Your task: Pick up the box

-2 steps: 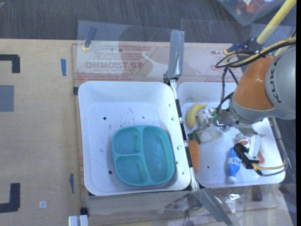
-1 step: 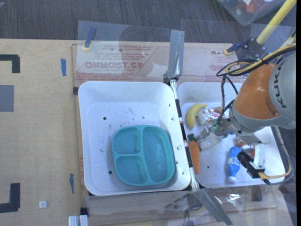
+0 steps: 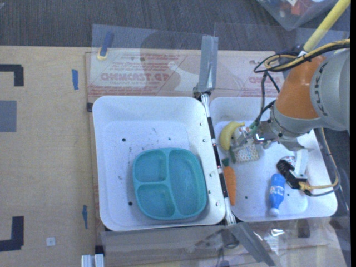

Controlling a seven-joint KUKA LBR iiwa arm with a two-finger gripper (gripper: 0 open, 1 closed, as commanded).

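Crowded right bin, roomier left.
Banana (image 3: 228,134), speckled box (image 3: 247,153), carrot (image 3: 230,184) and blue bottle (image 3: 276,192) ringing a bare patch in right bin (image 3: 328,204); teal tray (image 3: 168,183) filling left bin's (image 3: 111,121) near half.

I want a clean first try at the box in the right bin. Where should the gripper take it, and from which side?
Probably from above, closing across the two free sides of the box. It lies flat on the bin floor, with the banana touching its far-left corner and the gripper right at its top edge. The side toward the carrot and the side toward the blue bottle look open.
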